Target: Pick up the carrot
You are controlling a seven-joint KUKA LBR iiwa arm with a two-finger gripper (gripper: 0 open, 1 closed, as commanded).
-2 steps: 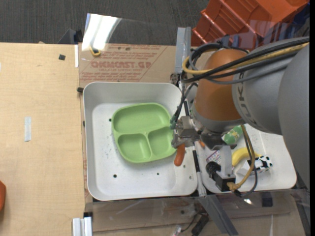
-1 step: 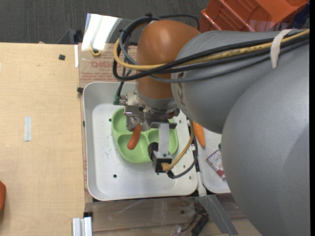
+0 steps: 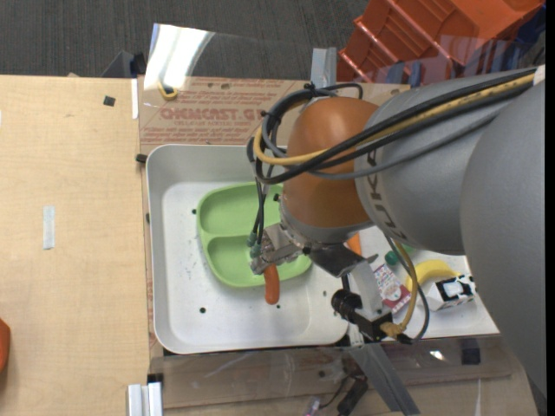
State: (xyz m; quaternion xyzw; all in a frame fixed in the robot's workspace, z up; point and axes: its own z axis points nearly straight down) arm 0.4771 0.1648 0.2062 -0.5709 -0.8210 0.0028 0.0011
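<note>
Where the green divided plate [image 3: 227, 232] ends at five o'clock, gripper [image 3: 267, 265] clamped on the carrot's [image 3: 272, 286] upper end. Carrot hanging toward six o'clock over the white bin [image 3: 173, 258].

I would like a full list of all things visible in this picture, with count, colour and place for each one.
Bin: one seen clearly, white, centre of the bench.
Divided plate: one, light green, inside the bin.
Carrot: one, orange, at the plate's lower edge, directly under the gripper.
Banana: one, yellow, right of the bin, partly hidden by the arm.
Small packet: one, white with red print, beside the banana.
Crate: one, orange-red, top right.
Wooden table: one, pale, left.
Arm: one, grey with an orange band, from the right.
Gripper: one, metal, above the carrot's upper end.
</note>
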